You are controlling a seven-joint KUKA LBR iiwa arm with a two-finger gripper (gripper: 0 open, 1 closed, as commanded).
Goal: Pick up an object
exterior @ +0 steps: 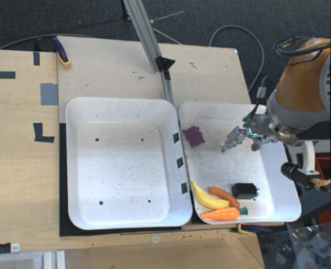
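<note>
1. Hovering over the right bin (277,167), the jaws (231,143) point left; whether they are parted or closed cannot be told, and nothing shows between them.
2. A purple object (194,135) lies just left of them.
3. A banana (208,198), two carrots (224,205) and a black block (245,190) lie at the bin's front.
4. The left bin (75,150) sits alongside.

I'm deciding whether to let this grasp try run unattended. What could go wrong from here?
1. The banana, two carrots and black block crowd one corner of the right bin; a grab there may catch two or slip.
2. They lie near the bin's wall, which the gripper could strike.
3. The purple piece looks small and flat, so easy to miss.
</note>
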